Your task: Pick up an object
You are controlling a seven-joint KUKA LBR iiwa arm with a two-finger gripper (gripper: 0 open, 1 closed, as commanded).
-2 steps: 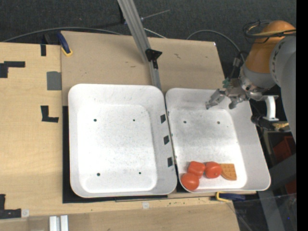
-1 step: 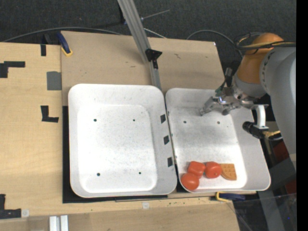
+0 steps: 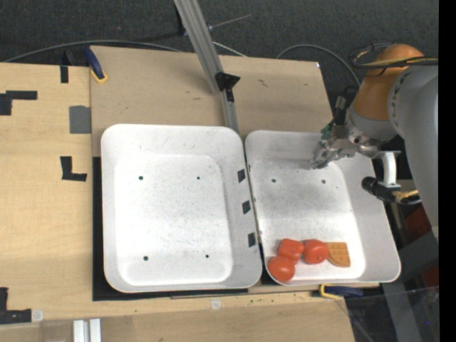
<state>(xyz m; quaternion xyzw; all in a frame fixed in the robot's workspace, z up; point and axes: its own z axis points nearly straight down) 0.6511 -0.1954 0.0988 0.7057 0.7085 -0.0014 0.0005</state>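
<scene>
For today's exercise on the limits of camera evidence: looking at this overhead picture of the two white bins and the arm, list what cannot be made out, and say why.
1. The grey two-finger gripper: too small and dark in the camera view to read its state.
2. The small red rounded objects in the right-hand shallow white bin: they are bunched together, so what they are stays unclear.
3. The flat orange ridged piece: too small to identify.
4. The grey arm: cut off by the right edge.

Arm reached in from the right, wrist bent downward.
Grey link with orange band (image 3: 381, 84) stood high at the right edge; gripper (image 3: 322, 157) pointed down and left, low near a white surface, with nothing visible between its tips.
</scene>
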